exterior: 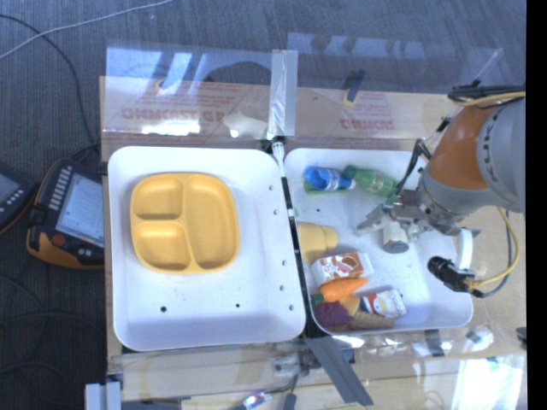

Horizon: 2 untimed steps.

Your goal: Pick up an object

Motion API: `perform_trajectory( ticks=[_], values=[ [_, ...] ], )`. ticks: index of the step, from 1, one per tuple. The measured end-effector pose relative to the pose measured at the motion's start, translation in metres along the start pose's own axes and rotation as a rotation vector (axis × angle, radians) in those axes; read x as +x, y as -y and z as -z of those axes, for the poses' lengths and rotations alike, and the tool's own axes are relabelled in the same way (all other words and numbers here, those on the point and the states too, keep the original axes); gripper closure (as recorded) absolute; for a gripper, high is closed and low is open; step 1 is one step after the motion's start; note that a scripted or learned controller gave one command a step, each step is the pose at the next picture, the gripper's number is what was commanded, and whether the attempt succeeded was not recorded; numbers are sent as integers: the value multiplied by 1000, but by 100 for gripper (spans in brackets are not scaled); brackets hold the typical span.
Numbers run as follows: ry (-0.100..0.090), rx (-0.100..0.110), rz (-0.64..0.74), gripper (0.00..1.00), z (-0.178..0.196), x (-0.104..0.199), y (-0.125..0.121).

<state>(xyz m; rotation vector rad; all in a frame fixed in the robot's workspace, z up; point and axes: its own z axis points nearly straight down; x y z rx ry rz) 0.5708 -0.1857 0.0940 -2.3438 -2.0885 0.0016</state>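
Note:
The right bin (pixel 449 314) holds several objects. A blue bottle (pixel 323 178) and a green bottle (pixel 373 181) lie end to end along its far side. A yellow piece (pixel 317 238) rests by the left wall. Toward the near left corner sit a white and red packet (pixel 339 266), an orange carrot (pixel 343 288), a purple item (pixel 333 314) and a small carton (pixel 383 302). My gripper (pixel 387 227) hangs low over the bin's bare middle, just below the green bottle and right of the yellow piece. Nothing shows in its grasp.
The left bin (pixel 205 319) carries a yellow divided plate (pixel 184 222). A raised divider (pixel 291 229) separates the two bins. The arm's orange band (pixel 457 156) and a black cable (pixel 449 273) sit over the right bin's right side. A teach pendant (pixel 68 216) lies off the bench at left.

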Motion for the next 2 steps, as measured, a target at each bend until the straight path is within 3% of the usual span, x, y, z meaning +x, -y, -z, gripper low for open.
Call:
perform_trajectory(
  ticks=[1,2],
  values=[
    [-1,2,1,100,8,1,0],
    [2,0,-141,100,100,65,13]
  ],
)
